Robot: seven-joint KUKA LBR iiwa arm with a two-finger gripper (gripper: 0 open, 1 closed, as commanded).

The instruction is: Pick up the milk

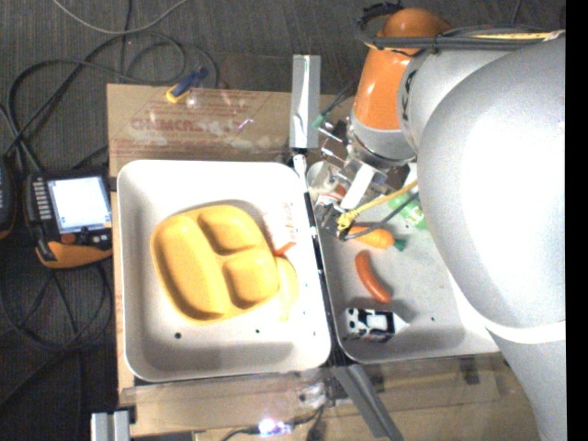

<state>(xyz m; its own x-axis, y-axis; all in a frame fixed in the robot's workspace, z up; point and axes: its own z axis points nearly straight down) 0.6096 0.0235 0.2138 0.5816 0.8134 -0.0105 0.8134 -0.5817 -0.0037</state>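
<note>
Right bin (432, 274) holds the milk carton (369, 323) at its front edge; claw (344, 191), grip unreadable, hovers rearward, risking grabbing the carrot (377, 239).

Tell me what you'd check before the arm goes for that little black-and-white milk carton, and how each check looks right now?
1. Milk carton located: ok, lying near the front edge of the right bin.
2. Space around it: ok, the hot dog lies apart from it, farther back.
3. Gripper above the carton: not ok, it sits at the bin's back left, by the carrot.
4. Gripper free of objects: cannot tell, clutter hides it.
5. Yellow tray out of the way: ok, in the left bin.
</note>
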